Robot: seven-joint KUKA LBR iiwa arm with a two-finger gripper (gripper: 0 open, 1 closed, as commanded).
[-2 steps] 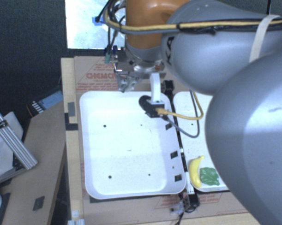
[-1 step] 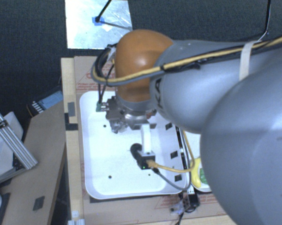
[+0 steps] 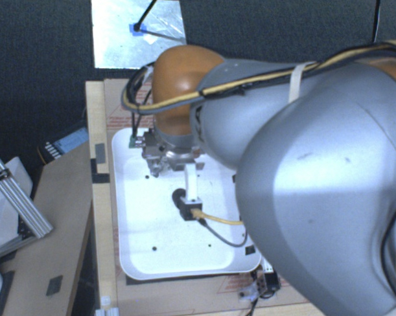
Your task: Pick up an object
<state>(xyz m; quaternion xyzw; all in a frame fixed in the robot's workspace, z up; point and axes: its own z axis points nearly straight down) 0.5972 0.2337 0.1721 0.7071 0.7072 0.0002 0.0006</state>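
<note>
Grey arm (image 3: 301, 150) over white bin (image 3: 143, 256), gripper (image 3: 157, 166) above it (towards back rim)

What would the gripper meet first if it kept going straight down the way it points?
Most likely the bare floor of the white bin, which the gripper points down at. Depth is unclear, and the arm hides part of the floor.

Bin (image 3: 162, 252) was white. Arm (image 3: 314, 150) over it was grey, its band (image 3: 179, 77) orange. Sheet (image 3: 116, 34) behind bin was silvery, with a blue patch (image 3: 137, 28). Board (image 3: 57, 204) left of bin was tan.
</note>
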